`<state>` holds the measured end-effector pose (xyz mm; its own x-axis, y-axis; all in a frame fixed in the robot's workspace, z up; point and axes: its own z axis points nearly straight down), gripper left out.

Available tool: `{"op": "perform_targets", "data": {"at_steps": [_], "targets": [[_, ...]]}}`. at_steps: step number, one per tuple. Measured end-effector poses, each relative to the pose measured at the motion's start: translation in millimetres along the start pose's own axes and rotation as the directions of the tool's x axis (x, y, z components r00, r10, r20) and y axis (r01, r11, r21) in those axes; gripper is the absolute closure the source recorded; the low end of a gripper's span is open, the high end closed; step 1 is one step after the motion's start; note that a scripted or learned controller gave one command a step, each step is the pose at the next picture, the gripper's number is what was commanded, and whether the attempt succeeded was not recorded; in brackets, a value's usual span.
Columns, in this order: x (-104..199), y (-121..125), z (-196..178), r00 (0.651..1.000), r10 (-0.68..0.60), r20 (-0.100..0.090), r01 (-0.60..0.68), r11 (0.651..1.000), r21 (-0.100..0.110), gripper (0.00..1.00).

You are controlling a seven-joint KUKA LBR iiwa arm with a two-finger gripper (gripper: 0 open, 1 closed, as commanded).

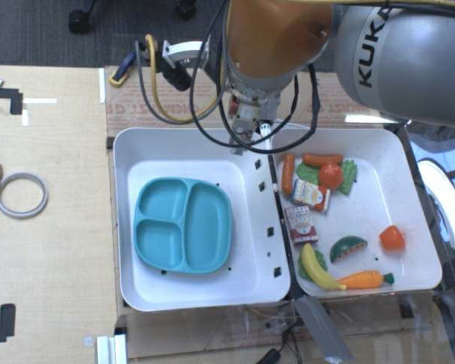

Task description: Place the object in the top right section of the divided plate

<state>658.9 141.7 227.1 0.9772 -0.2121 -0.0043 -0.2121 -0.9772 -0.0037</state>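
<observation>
Plate (184, 226), teal, divided in three sections, is seen lying in the left bin (129, 173). Gripper (250, 127) is largely hidden under the arm's orange band (277, 25); its state cannot be told. Right bin (398, 158) contents counted: one banana (317, 268), two carrots, one orange fruit (392, 238); remainder hard to distinguish.

The arm (394, 44) is a thick, rounded grey tube with black "KUKA" lettering on its side. An orange band (277, 25) wraps it above the wrist. Black and yellow cables (155, 89) loop beside the band.
</observation>
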Motion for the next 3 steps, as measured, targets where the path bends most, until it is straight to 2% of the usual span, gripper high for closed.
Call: {"op": "perform_targets", "data": {"at_steps": [1, 2, 3], "targets": [[0.4, 0.0, -8.9, 1.000, 0.009, 0.002, -0.009, 1.000, 0.004, 1.00], [0.4, 0.1, -8.8, 1.000, 0.009, 0.003, -0.009, 1.000, 0.005, 0.00], [0.9, 0.0, -17.7, 1.000, 0.016, 0.004, -0.016, 1.000, 0.009, 1.00]]}}
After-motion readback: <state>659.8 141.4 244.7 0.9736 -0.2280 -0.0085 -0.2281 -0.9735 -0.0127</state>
